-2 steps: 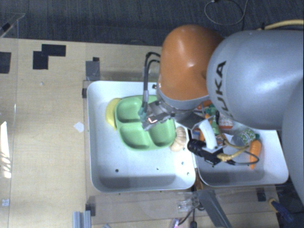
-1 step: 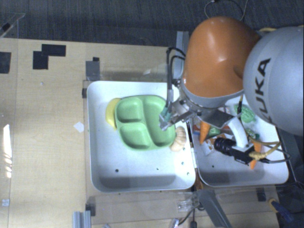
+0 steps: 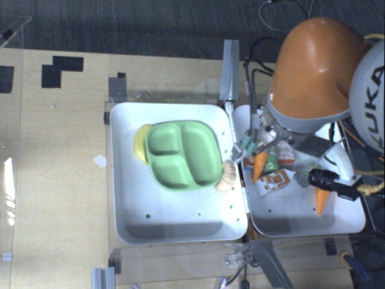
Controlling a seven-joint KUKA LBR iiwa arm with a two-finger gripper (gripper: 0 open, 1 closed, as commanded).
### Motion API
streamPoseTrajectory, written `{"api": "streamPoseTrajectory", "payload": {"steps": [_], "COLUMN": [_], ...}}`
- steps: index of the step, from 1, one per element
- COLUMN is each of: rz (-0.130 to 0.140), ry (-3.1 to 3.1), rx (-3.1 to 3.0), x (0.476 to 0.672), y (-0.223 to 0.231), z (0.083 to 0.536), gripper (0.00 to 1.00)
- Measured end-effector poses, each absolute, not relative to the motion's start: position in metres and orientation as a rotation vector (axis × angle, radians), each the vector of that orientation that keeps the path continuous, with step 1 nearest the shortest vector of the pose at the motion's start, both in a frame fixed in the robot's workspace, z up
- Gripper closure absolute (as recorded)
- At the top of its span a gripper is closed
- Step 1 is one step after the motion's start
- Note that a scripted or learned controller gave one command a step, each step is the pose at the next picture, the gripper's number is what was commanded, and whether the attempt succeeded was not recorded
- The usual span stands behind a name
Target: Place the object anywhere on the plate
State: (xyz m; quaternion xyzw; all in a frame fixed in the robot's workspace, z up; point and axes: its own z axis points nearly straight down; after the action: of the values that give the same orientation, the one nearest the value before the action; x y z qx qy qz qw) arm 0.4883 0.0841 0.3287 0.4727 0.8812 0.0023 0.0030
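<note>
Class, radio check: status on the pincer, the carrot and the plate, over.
Pincer low over right bin, by carrot. Grip on carrot unconfirmed. Green plate in left bin; shell-like piece at its right edge.

We think this is a robot lab. We see a big grey and orange robot arm (image 3: 319, 71) with loose wires (image 3: 301, 8), a wooden bench (image 3: 60, 161) with black marks (image 3: 60, 70), and two white bins (image 3: 129, 221) held in metal brackets.
</note>
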Motion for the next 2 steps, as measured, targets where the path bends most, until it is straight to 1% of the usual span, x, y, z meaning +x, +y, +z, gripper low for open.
{"api": "streamPoseTrajectory", "payload": {"steps": [1, 2], "rz": [0.005, 0.006], "ry": [2.792, 2.85], "rx": [1.435, 1.317], "x": [0.502, 0.509], "y": [0.14, 0.215], "z": [0.278, 0.246], "gripper": [1.0, 1.0]}}
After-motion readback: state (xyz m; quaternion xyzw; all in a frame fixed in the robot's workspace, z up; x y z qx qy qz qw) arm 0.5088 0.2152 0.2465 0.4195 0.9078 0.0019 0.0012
